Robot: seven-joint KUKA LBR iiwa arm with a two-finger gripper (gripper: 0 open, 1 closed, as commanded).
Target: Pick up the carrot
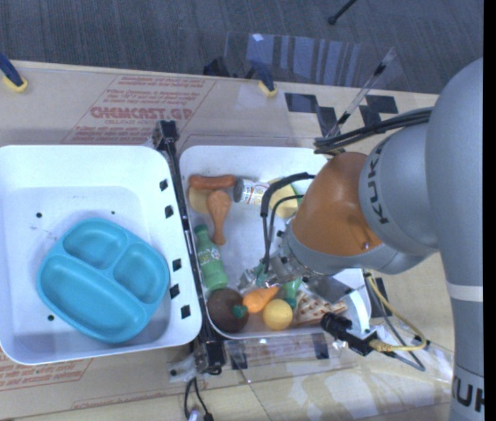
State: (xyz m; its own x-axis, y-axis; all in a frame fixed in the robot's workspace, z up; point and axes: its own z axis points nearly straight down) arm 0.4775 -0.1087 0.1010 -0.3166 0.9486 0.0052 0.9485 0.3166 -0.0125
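Note:
The carrot (260, 299), short and orange with a green tip, lies near the front wall of the right bin (230, 158). It sits between a brown round fruit (223, 307) and a yellow lemon (277, 314). My gripper (271, 280) hangs just above and behind the carrot, below the orange wrist band (336, 213). The wrist hides most of the gripper.
In the right bin are also a green bottle (210, 259), a drumstick (219, 213), a sausage (213, 182), a clear bottle (252, 191) and a waffle-like piece (315, 307). The left bin (20, 169) holds a blue divided plate (103, 279).

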